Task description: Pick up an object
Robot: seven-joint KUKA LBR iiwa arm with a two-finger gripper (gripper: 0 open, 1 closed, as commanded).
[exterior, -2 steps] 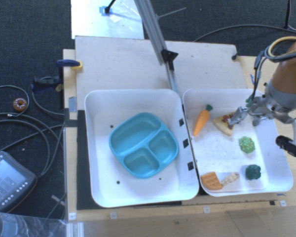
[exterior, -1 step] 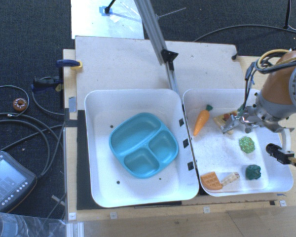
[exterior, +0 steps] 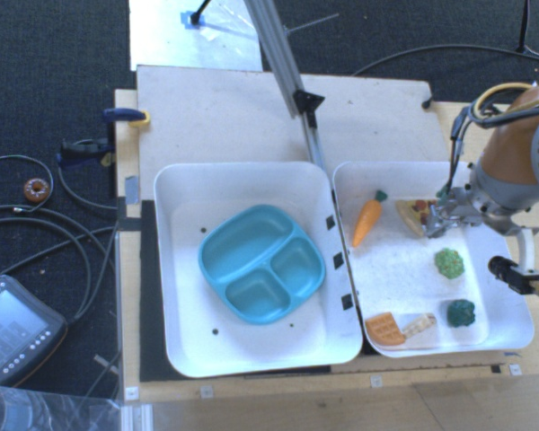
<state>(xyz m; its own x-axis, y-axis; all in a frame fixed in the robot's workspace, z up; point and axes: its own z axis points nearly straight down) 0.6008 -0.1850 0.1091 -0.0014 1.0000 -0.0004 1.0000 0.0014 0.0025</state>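
Note:
The right bin (exterior: 391, 268) holds several toy foods. An orange carrot (exterior: 366, 221) lies at its upper left. A pizza slice (exterior: 410, 213) lies at the top middle. A light green leafy piece (exterior: 448, 263) and a dark green broccoli (exterior: 461, 312) sit on the right side. An orange waffle-like piece (exterior: 384, 329) and a beige stick (exterior: 420, 324) lie near the front wall. My gripper (exterior: 437, 218) is low over the right end of the pizza slice and hides that end. Nothing is visibly lifted.
A blue three-compartment plate (exterior: 261, 263) lies in the left bin (exterior: 175, 268). A slanted metal pole (exterior: 278, 48) comes down to the divide between the bins. The grey and orange arm (exterior: 516, 160) overhangs the right bin's upper right corner. Cables and a pendant (exterior: 13, 326) lie on the floor at left.

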